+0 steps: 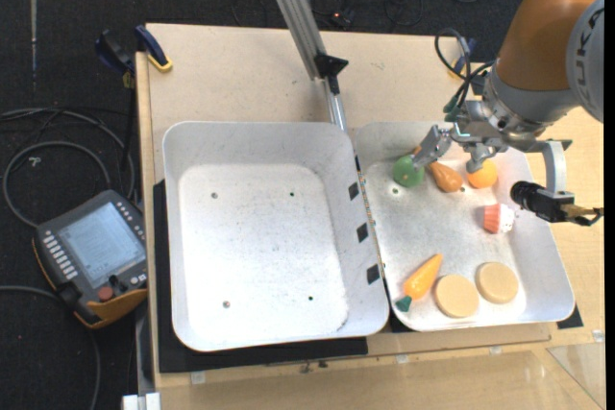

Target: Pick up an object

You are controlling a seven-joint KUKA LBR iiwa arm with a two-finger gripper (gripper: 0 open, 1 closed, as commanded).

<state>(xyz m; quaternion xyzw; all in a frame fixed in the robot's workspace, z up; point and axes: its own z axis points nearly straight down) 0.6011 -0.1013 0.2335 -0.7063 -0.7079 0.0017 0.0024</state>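
The right bin holds several small objects. A green ball, a brown-orange oval piece and an orange ball lie in a row at its far side. My gripper hangs over that row with its fingers spread, open. The oval piece lies just below and in front of the fingertips, and nothing is held between them. A pink and white piece lies at mid right. A toy carrot and two tan discs lie near the front edge.
The left bin adjoins the right one, with black clips along the shared rim. A slanted metal pole comes down to the bins' far edge. A teach pendant lies on the floor at left.
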